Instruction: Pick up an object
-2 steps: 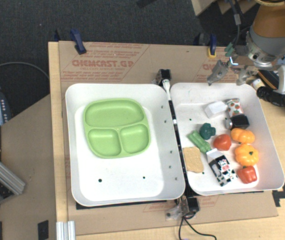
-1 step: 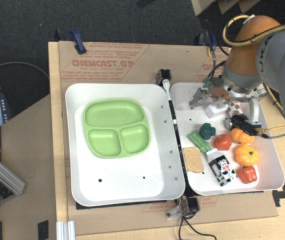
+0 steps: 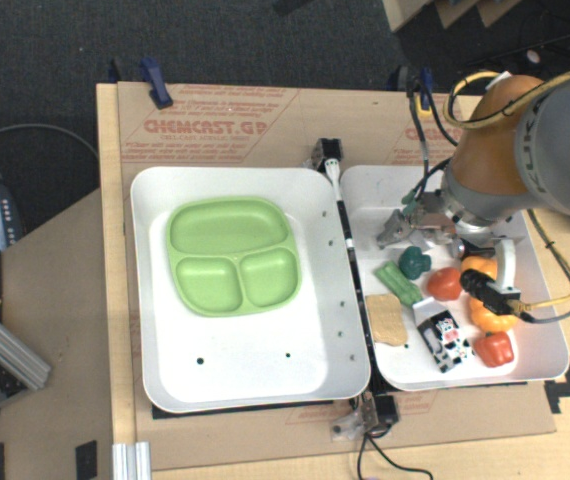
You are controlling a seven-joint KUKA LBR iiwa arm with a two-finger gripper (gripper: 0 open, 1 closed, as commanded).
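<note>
Nearest us in the right bin (image 3: 555, 353) we see a red toy (image 3: 496, 348), a black-and-white block (image 3: 443, 339) and a tan slice (image 3: 387, 320). Behind them lie an orange piece (image 3: 487, 308), a red ball (image 3: 444, 284) and green toys (image 3: 405, 273). The pincer (image 3: 402, 225) hovers just above these; its fingers look spread, perhaps, gripping nothing. The left bin (image 3: 155, 368) on the desk (image 3: 215, 128) carries a green divided plate (image 3: 233, 255).
</note>
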